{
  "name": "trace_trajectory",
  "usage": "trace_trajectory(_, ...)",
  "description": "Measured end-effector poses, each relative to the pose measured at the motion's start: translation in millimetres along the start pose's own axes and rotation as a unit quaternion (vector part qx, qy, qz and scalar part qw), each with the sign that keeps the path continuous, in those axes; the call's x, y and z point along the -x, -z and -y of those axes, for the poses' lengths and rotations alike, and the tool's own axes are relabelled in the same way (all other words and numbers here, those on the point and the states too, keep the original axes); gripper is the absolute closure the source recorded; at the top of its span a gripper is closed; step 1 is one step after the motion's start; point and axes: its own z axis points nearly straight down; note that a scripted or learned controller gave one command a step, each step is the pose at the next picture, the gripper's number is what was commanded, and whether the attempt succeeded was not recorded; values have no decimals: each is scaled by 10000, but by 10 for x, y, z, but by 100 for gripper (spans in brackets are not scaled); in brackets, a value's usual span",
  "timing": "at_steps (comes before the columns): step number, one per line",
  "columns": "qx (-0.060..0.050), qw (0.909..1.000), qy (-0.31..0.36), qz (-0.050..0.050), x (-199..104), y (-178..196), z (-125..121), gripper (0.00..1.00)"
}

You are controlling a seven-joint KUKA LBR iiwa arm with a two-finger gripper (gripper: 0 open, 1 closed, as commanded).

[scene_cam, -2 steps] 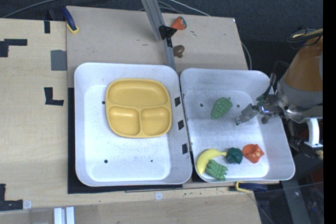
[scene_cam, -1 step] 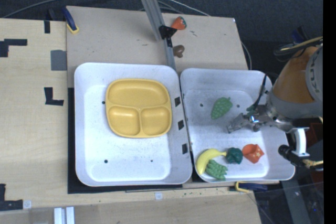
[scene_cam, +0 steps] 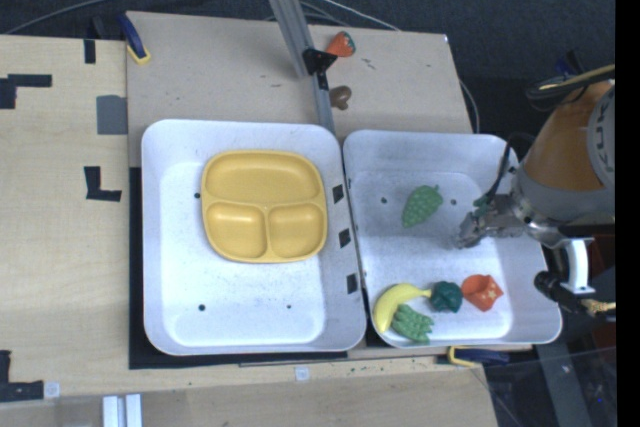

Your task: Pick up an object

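Note:
In the right bin lie several toy foods. A light green bumpy piece rests near the bin's middle. Along the front edge sit a yellow banana, a green bumpy piece, a dark green piece and an orange-red piece. My gripper hangs low over the bin's right side, to the right of the light green piece and above the orange-red one. Nothing shows between its tips.
A yellow three-compartment plate lies in the left bin. A grey pole slants across the bench behind the bins, with a small orange object beside it. The arm's orange band sits at the right edge.

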Motion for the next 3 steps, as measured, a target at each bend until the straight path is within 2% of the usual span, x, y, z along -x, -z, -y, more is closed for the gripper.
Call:
trace_trajectory(2,35,10000,3,12,-182,951,-74,100)
trace_trajectory(3,25,10000,-1,8,-189,1204,-82,100)
